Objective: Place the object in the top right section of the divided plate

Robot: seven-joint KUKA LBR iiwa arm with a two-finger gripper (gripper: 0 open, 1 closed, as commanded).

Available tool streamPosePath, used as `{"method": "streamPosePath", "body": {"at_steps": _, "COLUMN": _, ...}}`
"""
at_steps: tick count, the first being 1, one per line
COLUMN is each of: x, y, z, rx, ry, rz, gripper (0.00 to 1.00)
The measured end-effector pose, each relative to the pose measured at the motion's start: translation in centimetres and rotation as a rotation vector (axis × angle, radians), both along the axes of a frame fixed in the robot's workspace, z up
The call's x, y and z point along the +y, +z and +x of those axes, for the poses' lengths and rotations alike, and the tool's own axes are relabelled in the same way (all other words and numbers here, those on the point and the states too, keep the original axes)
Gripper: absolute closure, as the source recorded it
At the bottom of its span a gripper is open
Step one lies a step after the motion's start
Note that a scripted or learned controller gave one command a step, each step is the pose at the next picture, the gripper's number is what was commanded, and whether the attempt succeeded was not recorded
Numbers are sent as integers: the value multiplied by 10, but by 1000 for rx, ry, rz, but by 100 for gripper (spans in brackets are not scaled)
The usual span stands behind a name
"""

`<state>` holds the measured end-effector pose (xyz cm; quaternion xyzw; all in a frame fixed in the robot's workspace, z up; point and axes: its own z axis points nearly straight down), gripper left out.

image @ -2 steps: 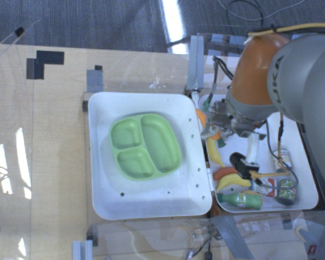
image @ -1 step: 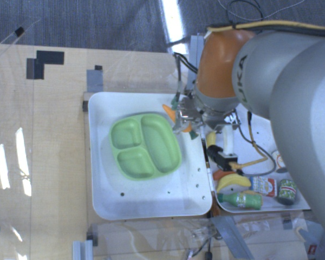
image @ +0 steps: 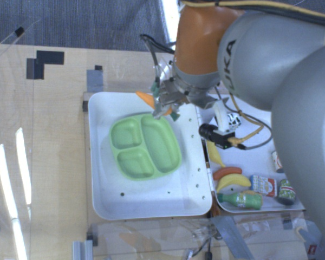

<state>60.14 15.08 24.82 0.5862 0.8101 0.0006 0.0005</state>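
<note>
A: Start at the near edge. What is hard to read?

B: The right bin [image: 260,206] is mostly covered by the grey arm [image: 281,75]. Only its near strip shows: a green bottle [image: 242,200], a banana [image: 233,181], a red sausage-shaped piece [image: 227,173], a small carton [image: 262,185], and a dark item at the far right cut off by the arm.

A: And the left bin [image: 151,205]?

B: Its near half is bare white floor, open room in front of the green plate [image: 145,146]. The plate sits toward the far side, its three sections showing nothing inside, with a margin of bin floor on the left.

A: The gripper [image: 163,108]?

B: It hangs over the plate's far right rim. An orange object [image: 145,98], maybe a carrot, pokes out leftward from it, over the bin's far edge. It looks pinched between the fingers, though the wrist hides the contact.
</note>
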Motion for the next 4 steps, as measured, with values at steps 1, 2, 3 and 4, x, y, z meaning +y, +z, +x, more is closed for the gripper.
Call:
{"method": "streamPosePath", "body": {"at_steps": 1, "x": 4, "y": -17, "z": -48, "rx": 1, "ry": 117, "rz": 0, "gripper": 100}}
{"method": "streamPosePath", "body": {"at_steps": 2, "x": 61, "y": 5, "z": -34, "rx": -1, "ry": 75, "rz": 1, "gripper": 100}}
{"method": "streamPosePath", "body": {"at_steps": 3, "x": 13, "y": -16, "z": -114, "rx": 1, "ry": 41, "rz": 0, "gripper": 100}}
{"method": "streamPosePath", "body": {"at_steps": 4, "x": -64, "y": -32, "z": -81, "rx": -1, "ry": 222, "rz": 0, "gripper": 100}}
